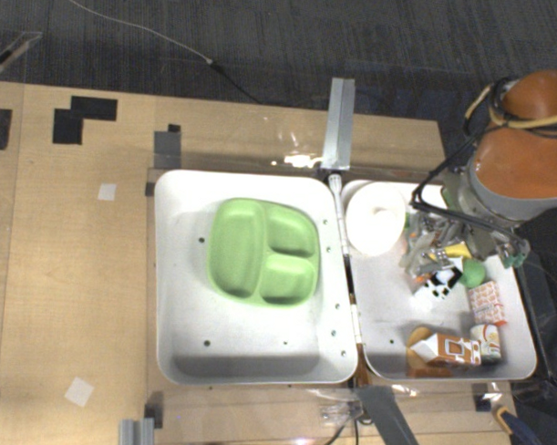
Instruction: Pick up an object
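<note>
Because the task names no one object, the candidates are the small things that lie together in the right bin (pixel 385 307). A black-and-white piece (pixel 441 283) sits just beside the gripper (pixel 430 254), on its near side. A small green thing (pixel 474 271) lies close to the right of that piece. A red-and-white packet (pixel 486 303) lies just nearer the camera than the green thing. An orange-and-brown carton (pixel 455 349) lies on its side by the bin's near wall. The gripper hangs low over the middle of this bin, its metal parts mixed with the clutter under it. Whether it is open or closed cannot be told, nor whether it grips anything. A white round bowl (pixel 376 218) stands in the far left corner of the same bin, beside the gripper. The grey arm (pixel 508 193), with its orange band, reaches in from the right above the bin's far right corner. Across the shared wall, the left bin (pixel 179 332) bears a green divided plate (pixel 264 251) at about its middle. Both bins sit on a pale wooden bench (pixel 67 283).
</note>
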Robot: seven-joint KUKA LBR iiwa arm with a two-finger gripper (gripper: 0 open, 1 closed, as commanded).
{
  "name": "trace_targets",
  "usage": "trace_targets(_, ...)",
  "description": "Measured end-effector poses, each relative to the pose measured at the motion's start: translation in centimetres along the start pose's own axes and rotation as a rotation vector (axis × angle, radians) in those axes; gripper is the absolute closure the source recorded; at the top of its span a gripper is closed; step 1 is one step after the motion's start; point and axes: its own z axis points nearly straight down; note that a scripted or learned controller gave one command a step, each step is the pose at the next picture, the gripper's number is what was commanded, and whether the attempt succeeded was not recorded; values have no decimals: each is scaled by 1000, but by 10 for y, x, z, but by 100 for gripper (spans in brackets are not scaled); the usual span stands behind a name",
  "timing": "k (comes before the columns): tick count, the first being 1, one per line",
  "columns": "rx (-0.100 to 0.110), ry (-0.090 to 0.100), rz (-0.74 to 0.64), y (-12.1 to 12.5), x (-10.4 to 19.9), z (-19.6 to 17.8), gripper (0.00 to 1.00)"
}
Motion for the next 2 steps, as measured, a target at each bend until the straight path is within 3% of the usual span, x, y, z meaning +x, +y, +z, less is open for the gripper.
trace_targets(1, -6, 7, -459, -27, 27, 92, 100)
trace_targets(2, -4, 5, -460, -27, 26, 90, 0)
